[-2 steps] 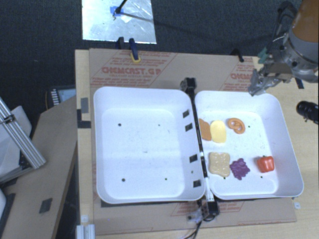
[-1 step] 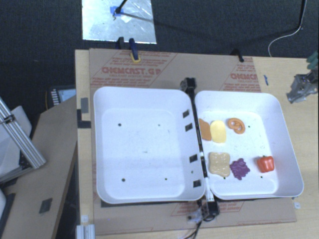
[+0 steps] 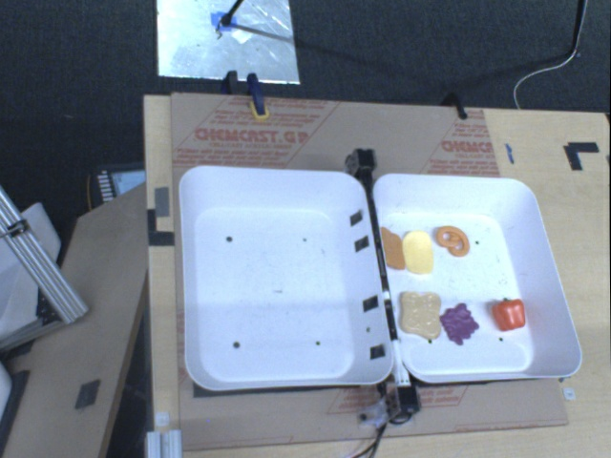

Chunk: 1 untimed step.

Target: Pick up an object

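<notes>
toy foods (image 3: 420, 252) in right bin (image 3: 549, 256), cardboard-topped bench (image 3: 286, 127).

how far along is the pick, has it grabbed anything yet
Nothing looks done yet: the pretzel, yellow piece, toast slice, purple grapes and red pepper all lie in the right bin. Nothing is in hand. The whole pick is left.

Two bins side by side: the right bin (image 3: 535, 256) holds six small items, the left bin (image 3: 277, 198) beside it.
</notes>
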### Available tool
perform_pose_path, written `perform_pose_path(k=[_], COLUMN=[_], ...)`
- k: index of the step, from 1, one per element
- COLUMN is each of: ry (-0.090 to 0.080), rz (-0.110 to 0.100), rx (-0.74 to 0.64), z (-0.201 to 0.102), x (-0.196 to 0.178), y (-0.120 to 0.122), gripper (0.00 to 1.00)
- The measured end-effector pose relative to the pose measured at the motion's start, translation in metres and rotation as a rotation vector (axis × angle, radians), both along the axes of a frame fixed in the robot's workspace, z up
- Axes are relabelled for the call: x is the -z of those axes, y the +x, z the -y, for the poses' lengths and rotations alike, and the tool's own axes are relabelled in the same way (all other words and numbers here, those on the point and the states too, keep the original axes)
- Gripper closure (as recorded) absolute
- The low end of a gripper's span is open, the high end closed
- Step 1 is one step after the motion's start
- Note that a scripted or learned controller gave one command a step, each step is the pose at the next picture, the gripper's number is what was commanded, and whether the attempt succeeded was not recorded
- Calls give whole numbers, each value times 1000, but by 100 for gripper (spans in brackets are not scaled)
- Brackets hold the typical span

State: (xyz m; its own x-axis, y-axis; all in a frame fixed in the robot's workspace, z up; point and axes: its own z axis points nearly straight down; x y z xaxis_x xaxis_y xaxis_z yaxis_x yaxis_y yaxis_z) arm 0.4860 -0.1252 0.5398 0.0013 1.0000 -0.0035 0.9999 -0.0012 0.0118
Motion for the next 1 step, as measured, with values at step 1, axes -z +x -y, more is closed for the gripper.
perform_pose_path(k=[1], ry=[7], rz=[-25], rx=[-10], z=[-69], x=[176], y=[12], gripper=[100])
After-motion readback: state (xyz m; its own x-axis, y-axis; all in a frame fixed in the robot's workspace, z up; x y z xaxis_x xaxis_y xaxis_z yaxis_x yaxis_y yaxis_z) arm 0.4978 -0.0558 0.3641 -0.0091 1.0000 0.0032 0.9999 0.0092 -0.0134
